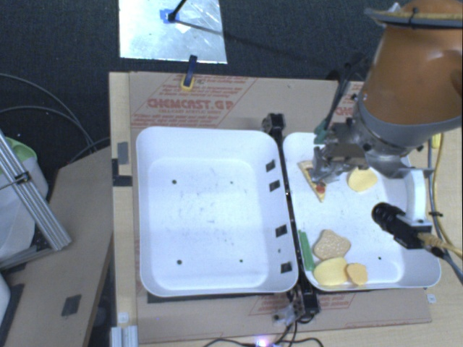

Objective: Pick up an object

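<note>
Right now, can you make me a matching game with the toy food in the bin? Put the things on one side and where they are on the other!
Things:
1. pizza slice
2. bread slice
3. pale yellow piece
4. green strip

Places:
A. along the right bin's left wall, near the front
B. right under the gripper
C. middle front, above two yellow pieces
D. right of the gripper, near the arm

Pairs: 1-B, 2-C, 3-D, 4-A

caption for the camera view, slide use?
Arm's hand lowered over pizza slice in right bin; left bin alongside.
</note>
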